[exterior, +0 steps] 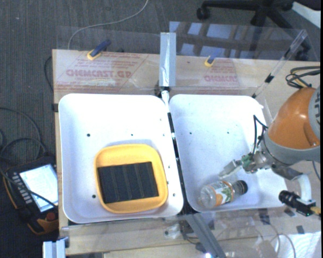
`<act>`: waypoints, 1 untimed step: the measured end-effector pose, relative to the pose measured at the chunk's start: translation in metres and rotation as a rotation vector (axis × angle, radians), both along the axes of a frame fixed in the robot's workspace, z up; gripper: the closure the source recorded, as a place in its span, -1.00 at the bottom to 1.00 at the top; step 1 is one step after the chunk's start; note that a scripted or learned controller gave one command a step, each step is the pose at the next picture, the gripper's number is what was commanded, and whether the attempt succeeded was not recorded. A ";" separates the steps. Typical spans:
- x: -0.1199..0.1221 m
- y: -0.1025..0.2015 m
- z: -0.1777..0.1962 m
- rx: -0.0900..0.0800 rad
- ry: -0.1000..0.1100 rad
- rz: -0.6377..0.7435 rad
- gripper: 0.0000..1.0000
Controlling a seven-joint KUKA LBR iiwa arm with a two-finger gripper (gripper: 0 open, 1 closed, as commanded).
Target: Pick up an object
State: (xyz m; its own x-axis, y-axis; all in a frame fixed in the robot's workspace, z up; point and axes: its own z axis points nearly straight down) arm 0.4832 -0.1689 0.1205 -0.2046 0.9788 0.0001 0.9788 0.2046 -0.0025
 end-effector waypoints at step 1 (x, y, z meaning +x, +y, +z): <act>0.000 -0.017 0.012 0.001 -0.001 -0.027 -1.00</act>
State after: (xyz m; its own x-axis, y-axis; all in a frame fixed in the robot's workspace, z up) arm 0.4837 -0.1860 0.1324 -0.1781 0.9840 0.0012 0.9840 0.1781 -0.0015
